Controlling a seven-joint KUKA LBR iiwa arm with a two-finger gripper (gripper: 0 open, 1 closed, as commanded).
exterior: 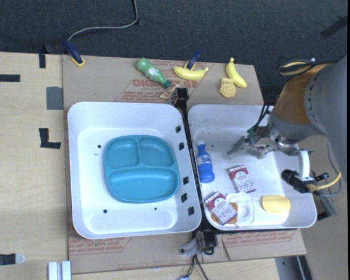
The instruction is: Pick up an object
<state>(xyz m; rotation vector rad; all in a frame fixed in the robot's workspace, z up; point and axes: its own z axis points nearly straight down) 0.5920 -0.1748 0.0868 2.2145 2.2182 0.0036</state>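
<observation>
blue bottle (205, 164) just left of pincer (240, 149), lying flat near the right bin (303, 217) wall; pincer spread, grasping nothing; could roll or wedge against wall.

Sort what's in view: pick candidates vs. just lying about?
In play, right bin:
- blue bottle
- two red-and-white packets
- white cup
- yellow block
- tool

Lying about:
- blue divided tray, left bin
- green bottle
- two bananas
- cable
</observation>
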